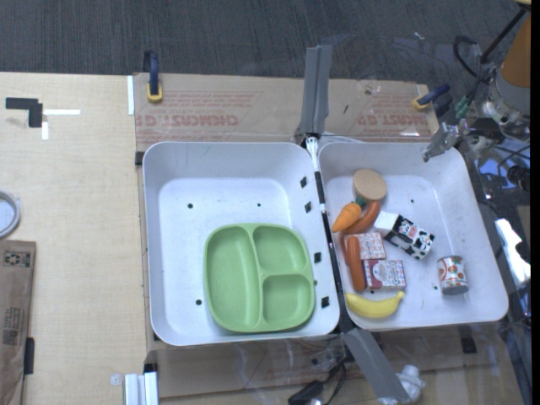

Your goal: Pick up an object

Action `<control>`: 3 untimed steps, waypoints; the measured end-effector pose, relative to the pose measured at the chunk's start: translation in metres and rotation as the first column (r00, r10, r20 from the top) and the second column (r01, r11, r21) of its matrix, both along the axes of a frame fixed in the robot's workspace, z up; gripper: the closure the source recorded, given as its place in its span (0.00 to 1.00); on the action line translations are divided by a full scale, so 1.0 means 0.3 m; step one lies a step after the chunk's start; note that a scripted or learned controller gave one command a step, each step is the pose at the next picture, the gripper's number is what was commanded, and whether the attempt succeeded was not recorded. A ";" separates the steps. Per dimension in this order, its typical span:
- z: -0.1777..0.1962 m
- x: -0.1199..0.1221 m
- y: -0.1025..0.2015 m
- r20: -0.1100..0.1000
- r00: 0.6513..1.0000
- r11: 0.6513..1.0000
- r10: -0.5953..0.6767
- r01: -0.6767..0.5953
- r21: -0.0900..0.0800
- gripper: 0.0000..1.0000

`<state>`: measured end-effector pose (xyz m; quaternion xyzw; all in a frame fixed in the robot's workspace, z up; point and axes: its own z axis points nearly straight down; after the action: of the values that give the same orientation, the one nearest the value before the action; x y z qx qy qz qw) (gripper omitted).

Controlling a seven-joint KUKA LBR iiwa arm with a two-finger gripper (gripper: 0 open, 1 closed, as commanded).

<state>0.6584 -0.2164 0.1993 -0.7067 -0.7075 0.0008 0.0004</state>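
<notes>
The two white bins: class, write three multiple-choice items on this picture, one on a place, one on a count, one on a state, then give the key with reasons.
1. Where does the green tray lie?
A. in the left bin
B. in the right bin
C. on the cardboard

2. How many compartments has the tray?
A. two
B. three
C. five

3. How does the small can stand in relation to the banana?
A. on top of it
B. touching it
C. apart from it

Key: 1 A, the tray rests on the left bin's floor. 2 B, ridges divide it into three wells. 3 C, bare white floor shows between the can and the banana.
</notes>
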 end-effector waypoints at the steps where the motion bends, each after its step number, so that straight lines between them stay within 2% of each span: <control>1: -0.281 -0.137 0.163 -0.001 0.999 0.999 -0.045 0.045 0.000 0.00; 2: -0.361 -0.354 0.149 0.000 0.999 0.999 0.034 -0.034 0.001 0.00; 3: -0.330 -0.353 0.148 0.000 1.000 1.000 0.030 -0.030 0.001 1.00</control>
<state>0.5526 -0.1721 0.1001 -0.6959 -0.7182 0.0004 0.0005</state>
